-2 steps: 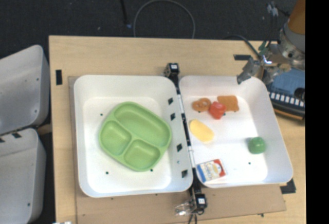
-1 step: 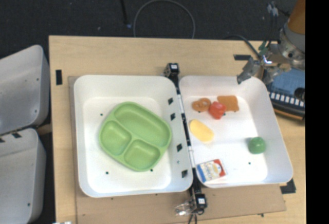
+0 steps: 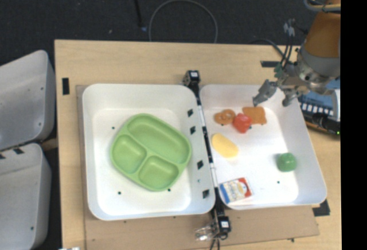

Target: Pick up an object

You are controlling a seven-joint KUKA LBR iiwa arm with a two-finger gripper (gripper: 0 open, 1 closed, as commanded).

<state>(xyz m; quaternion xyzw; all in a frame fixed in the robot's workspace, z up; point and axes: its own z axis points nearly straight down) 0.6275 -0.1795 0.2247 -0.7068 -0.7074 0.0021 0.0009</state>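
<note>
The right bin (image 3: 309,186) holds several small objects. An orange ring-shaped piece (image 3: 224,117), a red tomato-like piece (image 3: 242,123) and an orange flat piece (image 3: 256,113) lie together near its far side. A yellow lemon-like piece (image 3: 225,145) sits near the divider, a green round piece (image 3: 286,161) at the right, and a small white carton with red and blue print (image 3: 235,190) at the near edge. My gripper (image 3: 275,97) hangs over the bin's far right part, just above and right of the orange flat piece. It is open, with nothing between its fingers.
The left bin (image 3: 94,191) holds a green divided plate (image 3: 151,152). Black clips (image 3: 199,145) line the divider between the bins. A black cable loop (image 3: 183,19) lies on the dark floor behind the bench. White chair parts (image 3: 23,105) stand at the left.
</note>
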